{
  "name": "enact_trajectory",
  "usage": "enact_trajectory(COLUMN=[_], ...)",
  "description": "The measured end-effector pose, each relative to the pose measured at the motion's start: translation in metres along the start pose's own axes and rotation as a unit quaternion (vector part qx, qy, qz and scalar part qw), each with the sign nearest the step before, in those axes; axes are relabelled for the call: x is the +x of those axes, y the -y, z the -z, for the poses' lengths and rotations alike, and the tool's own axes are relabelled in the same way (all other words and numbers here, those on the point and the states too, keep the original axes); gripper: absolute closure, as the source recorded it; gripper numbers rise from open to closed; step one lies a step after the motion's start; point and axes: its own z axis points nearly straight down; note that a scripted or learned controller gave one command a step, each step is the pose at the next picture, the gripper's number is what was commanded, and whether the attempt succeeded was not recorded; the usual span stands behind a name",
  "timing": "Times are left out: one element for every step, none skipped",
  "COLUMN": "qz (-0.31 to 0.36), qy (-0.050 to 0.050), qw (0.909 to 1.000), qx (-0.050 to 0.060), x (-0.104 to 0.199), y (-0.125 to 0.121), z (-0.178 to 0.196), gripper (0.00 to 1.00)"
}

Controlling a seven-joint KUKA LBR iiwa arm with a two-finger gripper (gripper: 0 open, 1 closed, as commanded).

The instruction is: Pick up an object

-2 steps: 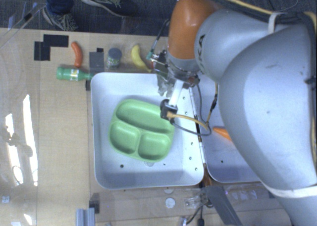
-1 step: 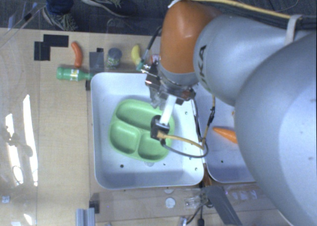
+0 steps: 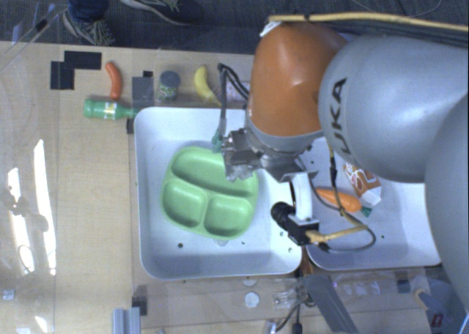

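The grey arm (image 3: 396,98) with its orange band (image 3: 293,80) bulks closest to the lens, reaching in from the right and hanging over the left bin (image 3: 150,252). Its gripper (image 3: 236,158) sits low over the right rim of the green divided tray (image 3: 209,193); the wrist hides the tip, so I cannot tell its state, nor whether it touches the tray.

The left bin holds the green tray, which lies slightly right of the bin's middle, three compartments facing up. The right bin (image 3: 396,248) adjoins the left bin's right side and holds an orange carrot-like piece (image 3: 338,198) and a small orange-and-white carton (image 3: 364,182), both partly under the arm.

Beyond the left bin's far edge, on the bench, lie a green bottle (image 3: 108,110), an orange sausage-shaped toy (image 3: 113,79), a small dark can (image 3: 169,84) and a yellow banana (image 3: 203,82).
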Motion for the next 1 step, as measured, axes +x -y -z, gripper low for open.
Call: enact_trajectory(qz=[-0.058], qy=[-0.001], qw=[0.9983], qx=[-0.003], x=[0.0430], y=[0.0176], z=[0.0811], gripper=[1.00])
